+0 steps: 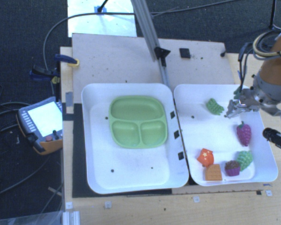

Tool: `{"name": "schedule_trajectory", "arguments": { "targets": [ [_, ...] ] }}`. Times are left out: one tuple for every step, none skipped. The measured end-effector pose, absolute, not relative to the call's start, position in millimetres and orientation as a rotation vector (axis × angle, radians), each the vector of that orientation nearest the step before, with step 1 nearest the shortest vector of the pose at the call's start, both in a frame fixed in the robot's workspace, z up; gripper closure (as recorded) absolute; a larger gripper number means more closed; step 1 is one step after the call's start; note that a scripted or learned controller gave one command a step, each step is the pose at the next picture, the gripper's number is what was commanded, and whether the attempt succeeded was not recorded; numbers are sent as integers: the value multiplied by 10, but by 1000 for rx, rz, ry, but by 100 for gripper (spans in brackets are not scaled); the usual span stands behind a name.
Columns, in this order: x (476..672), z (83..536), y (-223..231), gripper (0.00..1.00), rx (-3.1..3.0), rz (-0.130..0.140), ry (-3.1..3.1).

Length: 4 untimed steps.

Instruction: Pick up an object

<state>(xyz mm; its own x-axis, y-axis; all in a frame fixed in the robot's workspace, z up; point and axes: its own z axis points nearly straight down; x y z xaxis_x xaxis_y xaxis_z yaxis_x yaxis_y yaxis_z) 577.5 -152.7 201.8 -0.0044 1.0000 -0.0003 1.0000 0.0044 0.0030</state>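
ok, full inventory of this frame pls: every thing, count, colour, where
white bins: 2, white, side by side on the bench
divided plate: 1, light green, three compartments, in the left bin
toy grapes: 1, purple, right bin, near its right wall
green ridged toy: 1, green, right bin, upper middle
orange-red toy: 1, orange-red, right bin, lower left
tan block: 1, tan-orange, right bin, front edge
small purple toy: 1, purple-brown, right bin, front, beside the tan block
green leafy toy: 1, green, right bin, front right
handheld pendant: 1, grey and orange, left of the bench
clamps: blue and yellow, bench's left edge
gripper: 1, grey, over the right bin, next to the green ridged toy
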Motion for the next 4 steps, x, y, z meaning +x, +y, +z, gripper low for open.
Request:
{"name": "schedule_trajectory", "arguments": {
  "targets": [
    [5806,2167,-986,100,2210,4,2231],
    [5789,2174,-541,100,2211,3,2233],
    [5831,2270,80,100,2208,6,2235],
    [5913,2176,622,100,2210,4,2233]
  ]
}}
